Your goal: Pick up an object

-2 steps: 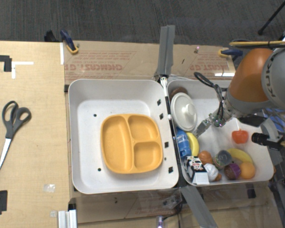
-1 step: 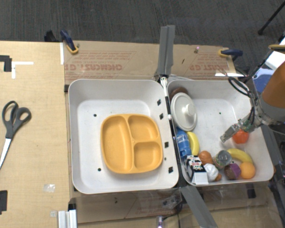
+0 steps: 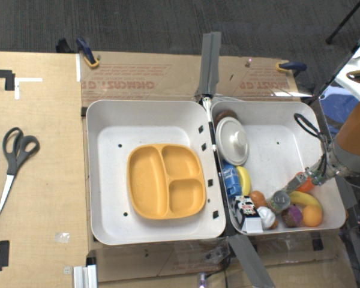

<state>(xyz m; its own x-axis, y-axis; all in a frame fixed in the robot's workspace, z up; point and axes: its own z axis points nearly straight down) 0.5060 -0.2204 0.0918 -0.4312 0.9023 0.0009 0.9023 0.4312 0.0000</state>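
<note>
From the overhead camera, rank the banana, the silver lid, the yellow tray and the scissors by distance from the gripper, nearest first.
Measured from the gripper, low in the right bin:
1. Banana, right beside it in the same bin.
2. Silver lid, upper left of the right bin.
3. Yellow tray, in the left bin.
4. Scissors, on the bench at far left.

My arm (image 3: 354, 138) showed at the right edge of the frame as a broad orange band over a grey section at the wrist. A black cable (image 3: 309, 126) looped out from it toward the upper left and curved back down along the wrist. From the grey part a slim link ran toward the lower left, with small orange and metal-coloured pieces on it. My tool (image 3: 280, 200) ended in a rounded grey tip, its details too small to make out.
</note>
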